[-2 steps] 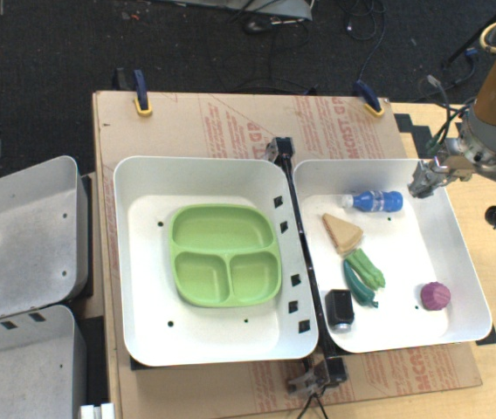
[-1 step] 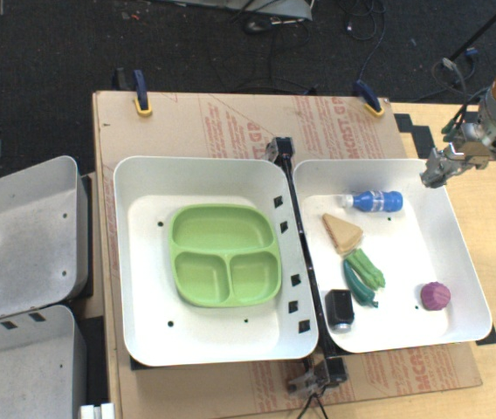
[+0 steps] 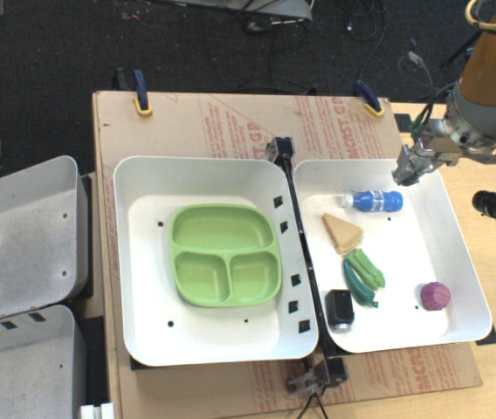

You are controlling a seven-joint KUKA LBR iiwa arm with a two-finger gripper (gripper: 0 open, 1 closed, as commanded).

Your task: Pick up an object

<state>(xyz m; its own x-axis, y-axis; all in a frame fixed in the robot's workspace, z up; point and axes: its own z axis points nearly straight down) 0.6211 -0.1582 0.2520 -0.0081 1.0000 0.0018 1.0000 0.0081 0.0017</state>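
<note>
Blue bottle (image 3: 375, 202) lies in your right bin (image 3: 458, 260), just beside the gripper (image 3: 408, 171) above the rim; I cannot tell its jaw state. Nothing is lifted, so the whole pick remains.

Green divided plate (image 3: 225, 254) set in left bin (image 3: 134, 234), right bin (image 3: 458, 234) holding blue bottle (image 3: 375, 202), tan wedge (image 3: 342, 231), green pods (image 3: 363, 273), black block (image 3: 340, 308), purple ball (image 3: 435, 296), gripper (image 3: 408, 171) poised over its far rim.
</note>
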